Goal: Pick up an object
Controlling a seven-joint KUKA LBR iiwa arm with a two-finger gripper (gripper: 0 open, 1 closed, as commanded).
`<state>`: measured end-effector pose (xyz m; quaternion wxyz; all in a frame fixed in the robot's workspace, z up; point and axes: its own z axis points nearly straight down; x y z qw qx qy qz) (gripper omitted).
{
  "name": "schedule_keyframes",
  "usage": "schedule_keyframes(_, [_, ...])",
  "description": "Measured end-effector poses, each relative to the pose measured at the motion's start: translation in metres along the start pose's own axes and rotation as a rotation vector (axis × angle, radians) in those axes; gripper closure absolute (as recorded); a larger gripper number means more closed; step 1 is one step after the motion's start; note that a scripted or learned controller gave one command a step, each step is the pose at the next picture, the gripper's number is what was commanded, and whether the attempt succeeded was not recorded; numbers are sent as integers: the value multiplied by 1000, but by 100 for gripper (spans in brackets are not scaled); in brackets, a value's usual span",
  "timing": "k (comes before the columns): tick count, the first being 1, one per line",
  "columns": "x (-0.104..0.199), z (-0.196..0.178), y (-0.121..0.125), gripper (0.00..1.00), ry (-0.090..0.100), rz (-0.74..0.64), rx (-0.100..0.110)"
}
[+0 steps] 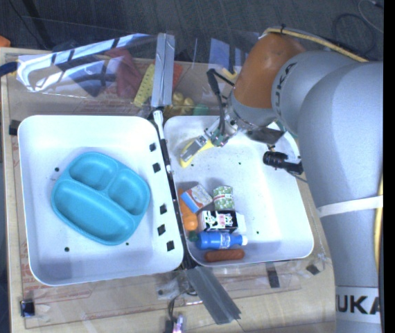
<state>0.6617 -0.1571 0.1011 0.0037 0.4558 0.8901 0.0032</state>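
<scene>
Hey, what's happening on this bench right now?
A grey robot arm with an orange band reaches into the right white bin, its gripper at a yellowish object near the bin's top-left corner. Small items cluster at the bin's lower left. The left white bin holds a blue divided plastic tray.

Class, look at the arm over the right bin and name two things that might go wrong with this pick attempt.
1. The end effector sits in the right bin's upper left part, apart from the pile; it may close on nothing.
2. The blue bottle, brown sausage and green can lie packed together; a grasp there may nudge neighbours or slip.
</scene>
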Motion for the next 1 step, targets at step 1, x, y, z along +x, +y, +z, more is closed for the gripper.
schedule_keyframes(1, [0,-13,2,100,-4,-7,-3])
